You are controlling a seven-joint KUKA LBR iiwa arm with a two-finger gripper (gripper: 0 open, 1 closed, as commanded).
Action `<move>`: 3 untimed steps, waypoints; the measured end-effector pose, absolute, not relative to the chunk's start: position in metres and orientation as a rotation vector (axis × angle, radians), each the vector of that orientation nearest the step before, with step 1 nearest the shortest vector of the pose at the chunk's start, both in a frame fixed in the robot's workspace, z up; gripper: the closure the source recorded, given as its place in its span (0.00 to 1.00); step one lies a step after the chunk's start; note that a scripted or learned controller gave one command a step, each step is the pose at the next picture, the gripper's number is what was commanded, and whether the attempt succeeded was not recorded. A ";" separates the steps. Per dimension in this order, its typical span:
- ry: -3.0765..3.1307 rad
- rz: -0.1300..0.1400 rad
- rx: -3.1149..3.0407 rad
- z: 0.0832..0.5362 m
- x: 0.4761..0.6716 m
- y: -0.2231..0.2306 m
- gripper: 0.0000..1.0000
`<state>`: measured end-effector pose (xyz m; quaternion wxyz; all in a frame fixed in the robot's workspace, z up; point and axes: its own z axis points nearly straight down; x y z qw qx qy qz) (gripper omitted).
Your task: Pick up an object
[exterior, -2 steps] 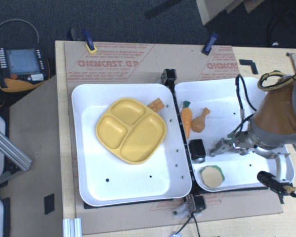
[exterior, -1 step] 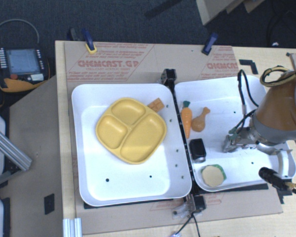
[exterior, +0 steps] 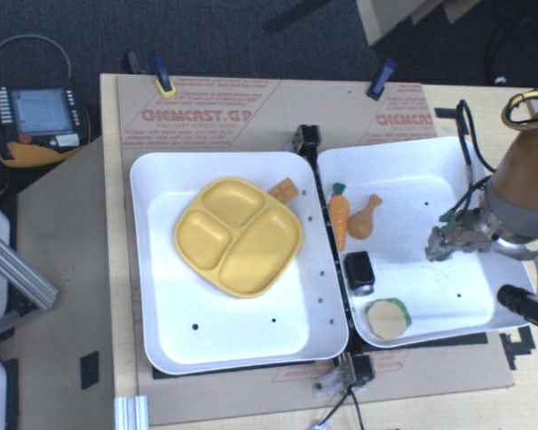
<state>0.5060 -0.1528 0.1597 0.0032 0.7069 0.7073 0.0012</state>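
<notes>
We see the gripper (exterior: 439, 245) over the right bin (exterior: 412, 164) | grip state unclear | carrot (exterior: 339, 218) far left

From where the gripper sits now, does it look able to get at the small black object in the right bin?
Probably yes. The gripper is over the right bin's bare floor, and nothing lies between it and the black object. The round piece and carrot sit close by, so a grasp may nudge them.
</notes>
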 end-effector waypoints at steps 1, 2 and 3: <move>2.218 0.004 2.216 0.203 0.504 -0.156 1.00; 2.221 0.000 2.219 0.246 0.508 -0.162 1.00; 2.229 0.001 2.218 0.235 0.510 -0.115 1.00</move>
